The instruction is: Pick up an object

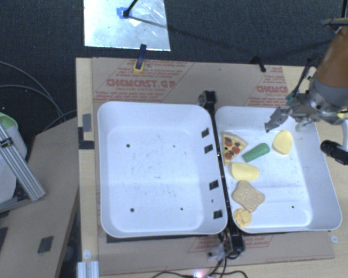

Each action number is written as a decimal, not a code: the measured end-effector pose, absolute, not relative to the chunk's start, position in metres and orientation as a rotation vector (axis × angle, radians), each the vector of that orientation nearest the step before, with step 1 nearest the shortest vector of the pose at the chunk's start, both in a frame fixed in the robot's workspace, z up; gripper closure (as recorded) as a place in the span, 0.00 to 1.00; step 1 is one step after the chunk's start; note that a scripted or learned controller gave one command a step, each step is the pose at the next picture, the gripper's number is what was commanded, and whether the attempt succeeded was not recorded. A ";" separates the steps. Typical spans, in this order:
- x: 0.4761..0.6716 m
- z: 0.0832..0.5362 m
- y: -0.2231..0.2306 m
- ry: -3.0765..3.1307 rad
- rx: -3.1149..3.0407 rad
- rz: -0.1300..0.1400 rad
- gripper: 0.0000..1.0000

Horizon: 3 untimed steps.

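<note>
Two shallow white bins sit side by side on the bench: the left bin (153,169) and the right bin (290,204), their inner walls touching along a dark seam with small black clips. Six toy foods lie in the right bin, mostly toward its left wall. A pizza slice (233,146) rests near that wall in the upper half, with a green cylinder (256,152) just beside it, tilted. A pale yellow rounded piece (282,142) lies a little farther toward the bin's upper right, near the green cylinder but apart from it. Below the pizza slice is a yellow lump (244,171), then a tan cracker (248,196) touching or almost touching it, and a small yellow piece (242,216) at the bin's lower left corner. The grey arm with its orange band comes in over the right bin's upper right corner, and the gripper (287,117) hangs above the bin's upper edge, just above the pale yellow rounded piece; its two fingers are spread apart with nothing between them. Both bins rest on a brown cardboard sheet (162,80) printed with red lettering.
</note>
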<state>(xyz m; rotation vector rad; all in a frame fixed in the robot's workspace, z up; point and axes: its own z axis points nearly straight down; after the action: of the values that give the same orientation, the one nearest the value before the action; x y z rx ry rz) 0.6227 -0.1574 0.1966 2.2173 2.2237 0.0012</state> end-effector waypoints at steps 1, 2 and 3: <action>0.572 0.111 -0.126 2.230 2.227 -0.006 0.00; 0.500 0.083 -0.087 2.226 2.222 -0.001 0.00; 0.511 0.120 -0.090 2.222 2.214 0.005 0.00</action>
<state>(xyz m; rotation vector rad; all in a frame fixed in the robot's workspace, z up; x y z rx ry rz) 0.5110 -0.0895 0.1197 2.2139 2.2223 0.0051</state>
